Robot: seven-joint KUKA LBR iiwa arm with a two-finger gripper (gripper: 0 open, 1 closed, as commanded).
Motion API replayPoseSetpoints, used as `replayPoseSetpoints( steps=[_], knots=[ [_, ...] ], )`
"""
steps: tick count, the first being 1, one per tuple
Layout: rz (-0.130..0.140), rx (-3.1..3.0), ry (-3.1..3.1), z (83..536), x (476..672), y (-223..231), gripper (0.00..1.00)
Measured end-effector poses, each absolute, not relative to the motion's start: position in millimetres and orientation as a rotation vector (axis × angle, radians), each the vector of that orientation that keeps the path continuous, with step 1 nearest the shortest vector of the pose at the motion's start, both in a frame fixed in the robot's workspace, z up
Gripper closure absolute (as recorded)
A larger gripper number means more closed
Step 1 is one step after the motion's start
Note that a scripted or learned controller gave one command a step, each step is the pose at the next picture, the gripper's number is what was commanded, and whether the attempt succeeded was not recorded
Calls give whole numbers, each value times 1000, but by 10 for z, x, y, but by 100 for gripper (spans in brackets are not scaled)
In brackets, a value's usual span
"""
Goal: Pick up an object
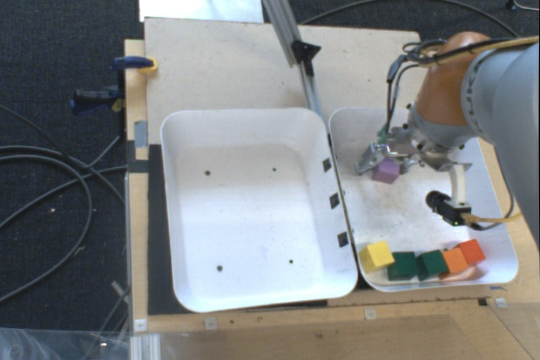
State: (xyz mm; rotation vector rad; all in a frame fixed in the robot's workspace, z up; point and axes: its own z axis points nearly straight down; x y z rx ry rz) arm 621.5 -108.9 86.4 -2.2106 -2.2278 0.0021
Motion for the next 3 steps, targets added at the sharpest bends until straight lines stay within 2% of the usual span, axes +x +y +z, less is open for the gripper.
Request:
replayPoseSetpoints(
  steps=[1, 2, 3],
  knots=[
    [-4, -2215, -2231, 1013, 6232, -1110, 100],
    [-12, -2211, -2237, 1949, 6093, -370, 100],
    [-2, -2204, -2233, 1897, 5870, 438, 100]
  ],
)
